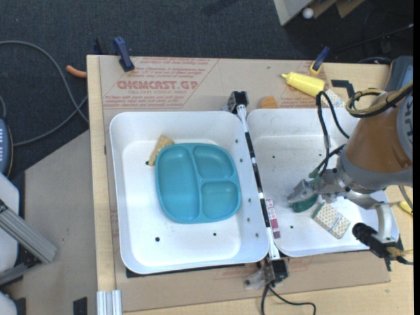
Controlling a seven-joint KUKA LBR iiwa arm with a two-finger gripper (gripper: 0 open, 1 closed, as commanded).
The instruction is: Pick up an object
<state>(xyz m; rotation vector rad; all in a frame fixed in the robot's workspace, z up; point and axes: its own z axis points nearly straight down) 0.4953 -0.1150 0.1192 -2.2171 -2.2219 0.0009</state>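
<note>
Presently on the bench: 2 white bins, taken relative to the black divider rail (252, 169) where their rims meet.

Item 1, left bin (131, 228): just left of the rail. Holds 1 turquoise divided plate (197, 182) with 3 compartments, lying flat near the bin's middle. A tan scrap (161, 147) pokes out from under the plate's far-left corner, on the side away from the rail.

Item 2, right bin (289, 136): just right of the rail. Holds 1 dark green object (302, 204), well to the right of the rail and toward the bin's near edge, and 1 small patterned packet (332, 220), tilted, lying just beyond the green object, farther from the rail.

Item 3, gripper (303, 193): lowered into the right bin, right of the rail, directly over the green object and touching or nearly touching it. Whether the fingers are spread or closed on it cannot be told; the metal parts blur together.

Item 4, arm (377, 143): grey with orange band, rising to the right of the gripper, far from the rail, cables looped beside it.

Item 5, yellow object (304, 82): on the board beyond the right bin, past the rail's far end.
</note>
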